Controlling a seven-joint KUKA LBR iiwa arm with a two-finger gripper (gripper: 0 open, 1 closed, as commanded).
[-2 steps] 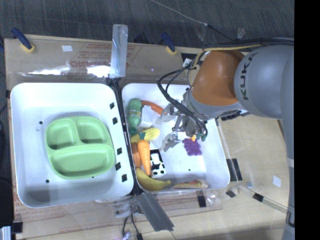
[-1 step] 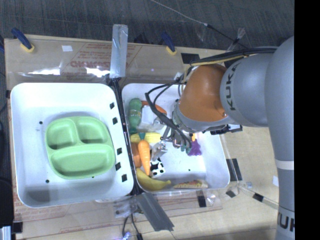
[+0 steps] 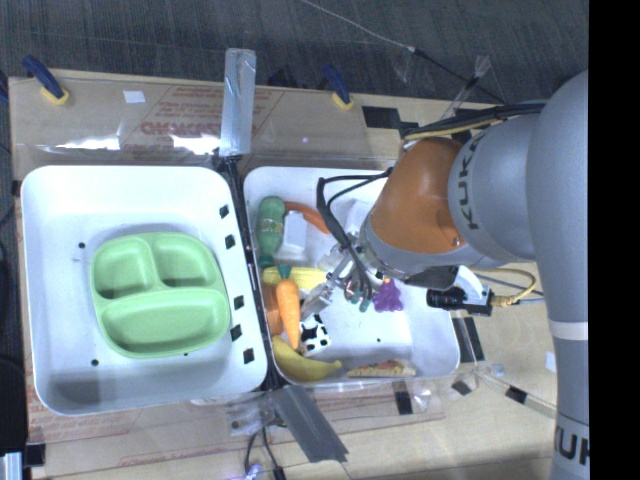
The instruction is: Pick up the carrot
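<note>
The carrot [image 3: 288, 309] is orange and tapered. It lies near the left wall of the right bin [image 3: 435, 343], pointing toward the front, between a yellow corn cob [image 3: 300, 276] and a banana [image 3: 305, 366]. My gripper [image 3: 342, 280] hangs low in the middle of that bin, just right of the carrot and the corn and slightly farther back. The carrot lies free on the bin floor, apart from the gripper. The grey arm with its orange band [image 3: 425, 203] covers the bin's right rear part.
The right bin also holds a green bottle-shaped toy [image 3: 270, 218], a second orange piece [image 3: 306, 216], a black-and-white cow toy [image 3: 315, 338], purple grapes [image 3: 388, 296] and a flat piece [image 3: 380, 370] by the front wall. The left bin [image 3: 50, 268] holds a green divided plate [image 3: 158, 293].
</note>
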